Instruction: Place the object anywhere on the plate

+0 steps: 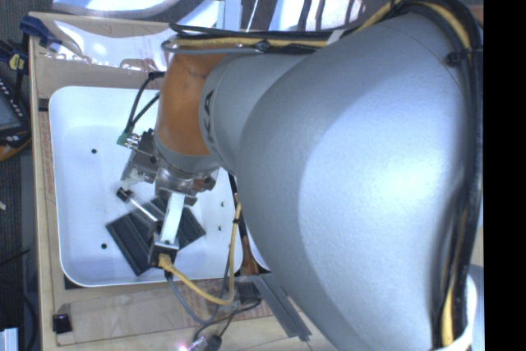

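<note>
My gripper [131, 190] hangs low over the left white bin [86, 115], near its front half, and points down toward the bin floor. A flat black ribbed thing [126, 239] lies on the bin floor just in front of the gripper, close to the bin's front left corner. Part of it is hidden under the wrist. The view does not let me see anything held in the gripper. The orange band [182, 107] of the arm sits above the wrist.
The big grey arm [353, 177] covers the right of the view and hides the right bin. The left bin's back and left parts are bare white. A wooden bench edge [99, 312] runs along the front, and shiny foil [123, 0] lies behind the bin.
</note>
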`<state>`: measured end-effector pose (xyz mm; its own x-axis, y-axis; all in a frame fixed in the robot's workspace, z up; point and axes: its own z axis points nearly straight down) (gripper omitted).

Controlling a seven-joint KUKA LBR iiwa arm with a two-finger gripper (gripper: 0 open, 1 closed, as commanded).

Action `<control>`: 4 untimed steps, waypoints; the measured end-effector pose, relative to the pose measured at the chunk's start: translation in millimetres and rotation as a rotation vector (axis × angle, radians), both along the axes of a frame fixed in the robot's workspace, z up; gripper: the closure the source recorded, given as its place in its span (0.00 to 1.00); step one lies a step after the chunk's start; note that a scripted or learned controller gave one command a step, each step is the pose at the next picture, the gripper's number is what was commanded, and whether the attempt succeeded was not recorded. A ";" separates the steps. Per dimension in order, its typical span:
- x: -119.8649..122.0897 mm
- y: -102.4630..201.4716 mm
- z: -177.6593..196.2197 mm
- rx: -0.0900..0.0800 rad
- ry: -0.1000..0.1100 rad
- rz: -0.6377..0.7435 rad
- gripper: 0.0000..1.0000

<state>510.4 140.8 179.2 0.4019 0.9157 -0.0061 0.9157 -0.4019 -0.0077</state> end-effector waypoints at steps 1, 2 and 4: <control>-35.5 -15.2 15.0 0.001 -0.002 0.034 0.00; -34.6 30.2 -86.7 0.003 -0.007 -0.067 0.00; -30.0 79.0 -79.9 0.001 -0.003 -0.264 0.00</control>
